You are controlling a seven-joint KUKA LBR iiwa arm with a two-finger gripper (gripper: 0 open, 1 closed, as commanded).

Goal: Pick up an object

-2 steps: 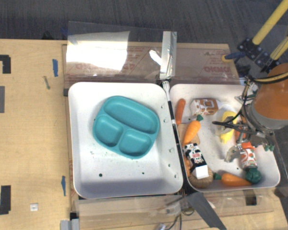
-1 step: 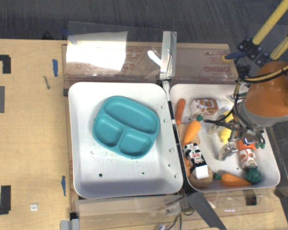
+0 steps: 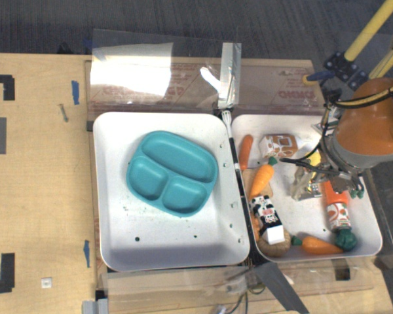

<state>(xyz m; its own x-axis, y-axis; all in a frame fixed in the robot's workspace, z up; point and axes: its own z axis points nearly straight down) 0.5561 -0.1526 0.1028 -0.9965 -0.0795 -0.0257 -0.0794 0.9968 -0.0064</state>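
The right bin (image 3: 373, 241) holds several toy foods. My gripper (image 3: 306, 184) hangs low over the middle of this bin, below the arm's orange band (image 3: 373, 124). Left of it lie a carrot with a green top (image 3: 262, 178) and a slim orange carrot (image 3: 246, 150). A brown and white packet (image 3: 279, 145) sits at the back, with a yellow piece (image 3: 314, 157) partly hidden under the arm. An orange bottle with a green cap (image 3: 338, 216) lies just right of the gripper. A cow-print carton (image 3: 266, 217) and another carrot (image 3: 318, 244) lie at the front.
A teal divided plate (image 3: 173, 172) lies in the left bin (image 3: 118, 241). The wall between the two bins (image 3: 239, 195) runs close to the carrots. Clear plastic sheeting (image 3: 183, 77) stands behind the bins. Yellow and black rig parts (image 3: 354, 51) rise at the back right.
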